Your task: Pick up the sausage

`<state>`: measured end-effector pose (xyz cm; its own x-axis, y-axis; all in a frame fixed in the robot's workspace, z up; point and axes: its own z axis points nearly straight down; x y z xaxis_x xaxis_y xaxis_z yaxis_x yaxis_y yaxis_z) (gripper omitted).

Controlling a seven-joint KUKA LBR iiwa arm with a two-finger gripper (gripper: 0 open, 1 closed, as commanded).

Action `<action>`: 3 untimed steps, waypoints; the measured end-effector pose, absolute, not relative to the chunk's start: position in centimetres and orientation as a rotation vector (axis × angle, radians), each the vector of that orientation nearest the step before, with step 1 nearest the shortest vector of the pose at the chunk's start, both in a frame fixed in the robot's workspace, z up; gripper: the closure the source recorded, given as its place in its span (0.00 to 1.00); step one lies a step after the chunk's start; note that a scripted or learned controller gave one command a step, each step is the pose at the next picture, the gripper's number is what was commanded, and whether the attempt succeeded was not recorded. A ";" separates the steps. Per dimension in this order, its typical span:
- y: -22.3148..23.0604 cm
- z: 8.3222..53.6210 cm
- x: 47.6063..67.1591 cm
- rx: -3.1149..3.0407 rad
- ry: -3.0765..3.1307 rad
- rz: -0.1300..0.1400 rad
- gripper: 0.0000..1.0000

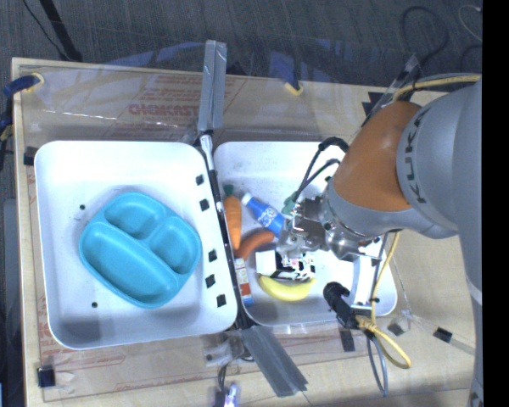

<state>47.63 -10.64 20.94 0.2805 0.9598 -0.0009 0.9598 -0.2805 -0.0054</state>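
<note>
Hovering low in the right bin [356, 155], the tool [293, 248] sits just right of the sausage [253, 243]; whether it is clenched cannot be told; a banana [287, 289] lies below it, a carrot [233, 221] beyond the sausage

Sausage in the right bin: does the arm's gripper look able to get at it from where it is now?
Probably yes. The sausage lies uncovered beside the carrot, and the gripper hangs just to its right over the banana. The carrot and the blue tube crowd it closely, though.
</note>
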 end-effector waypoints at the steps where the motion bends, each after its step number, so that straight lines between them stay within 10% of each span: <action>1: -10.7 21.9 47.7 -2.506 -1.887 0.007 1.00; 3: -10.7 23.8 47.9 -2.494 -1.897 0.011 1.00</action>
<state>47.88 -10.69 23.77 0.2668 0.9637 -0.0005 0.9637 -0.2668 -0.0105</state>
